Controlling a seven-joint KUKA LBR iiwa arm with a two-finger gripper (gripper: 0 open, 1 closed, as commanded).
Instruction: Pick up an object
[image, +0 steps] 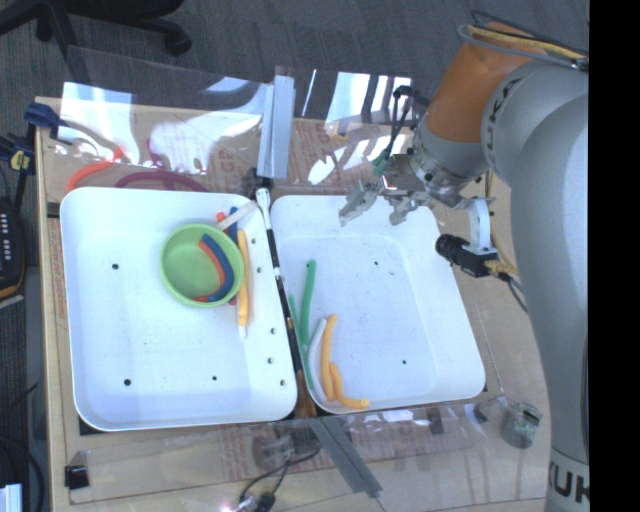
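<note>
While the two-finger metal gripper (379, 206) hangs over the far edge of the right shallow white bin (440, 340), I see its fingers spread wide and empty; the long green flexible strip (307, 296) lies well apart, near the bin's left wall.

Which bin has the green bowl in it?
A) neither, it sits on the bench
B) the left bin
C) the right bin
B: the green bowl lies inside the left bin, close to the wall it shares with the right bin.
</note>
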